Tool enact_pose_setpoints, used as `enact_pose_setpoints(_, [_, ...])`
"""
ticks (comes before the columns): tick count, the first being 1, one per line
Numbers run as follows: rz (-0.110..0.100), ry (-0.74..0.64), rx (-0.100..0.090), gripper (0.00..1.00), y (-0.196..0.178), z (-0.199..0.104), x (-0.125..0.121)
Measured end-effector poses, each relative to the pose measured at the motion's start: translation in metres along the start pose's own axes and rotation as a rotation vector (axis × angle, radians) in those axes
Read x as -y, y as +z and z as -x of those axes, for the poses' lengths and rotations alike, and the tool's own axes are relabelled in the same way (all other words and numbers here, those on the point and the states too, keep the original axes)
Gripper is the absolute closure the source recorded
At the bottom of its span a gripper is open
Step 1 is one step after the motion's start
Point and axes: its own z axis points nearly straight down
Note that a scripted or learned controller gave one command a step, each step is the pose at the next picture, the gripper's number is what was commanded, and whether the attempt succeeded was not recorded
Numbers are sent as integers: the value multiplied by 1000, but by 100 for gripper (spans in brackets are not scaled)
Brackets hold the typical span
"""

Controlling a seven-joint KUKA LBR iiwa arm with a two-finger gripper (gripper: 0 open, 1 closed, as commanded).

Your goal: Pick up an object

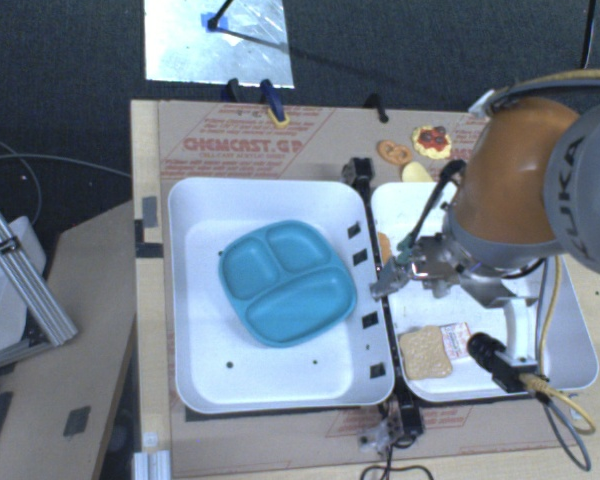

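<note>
Over the right bin (580, 353), the arm (525, 183) leans low.

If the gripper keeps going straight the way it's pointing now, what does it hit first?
The gripper points left and down, at the black divider between the bins. Probably it meets that divider or the right bin floor beside it first; height above them is unclear from this view.

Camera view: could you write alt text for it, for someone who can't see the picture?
A grey and orange robot arm reaches from the right over the right white bin, its gripper near the divider between the two bins. The left white bin holds a blue divided plate; a tan cracker-like square lies in the right bin.
</note>
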Motion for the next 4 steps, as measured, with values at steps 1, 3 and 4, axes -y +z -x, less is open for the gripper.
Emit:
enact_pose_setpoints(1, [1,2,2,100,-8,3,-3])
enact_pose_setpoints(3, [2,1,1,100,-110,-88,-4])
enact_pose_setpoints(4, [-4,-1,0,100,-94,-163,-3])
